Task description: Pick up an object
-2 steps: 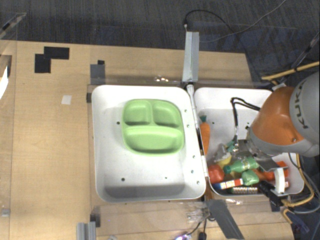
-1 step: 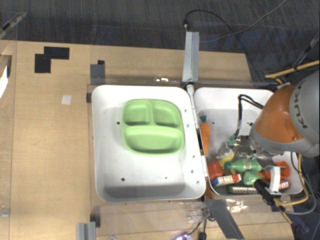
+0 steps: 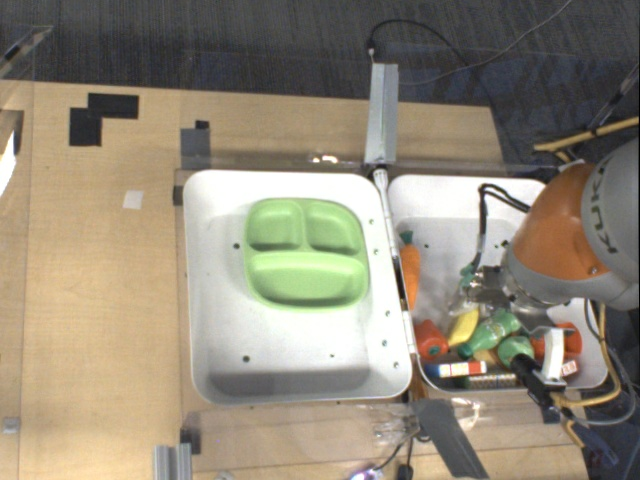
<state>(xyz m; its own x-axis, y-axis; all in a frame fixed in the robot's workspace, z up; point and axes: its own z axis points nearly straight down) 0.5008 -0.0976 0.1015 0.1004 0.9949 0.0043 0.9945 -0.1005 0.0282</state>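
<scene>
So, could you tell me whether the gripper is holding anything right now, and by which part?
It cannot be told: the gripper sits low among the toys in the right bin, its tip hidden.

arm: grey arm with orange band point(image 3: 572, 233) is cut off at right edge
right bin: shallow white bin point(image 3: 440, 208) is partly hidden by arm

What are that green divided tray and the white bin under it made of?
Green three-compartment tray: probably moulded plastic, matte, with rounded edges and an even colour. Shallow white left bin: seemingly plastic or painted metal, smooth with a slight sheen and small dark holes; the material is uncertain.
</scene>
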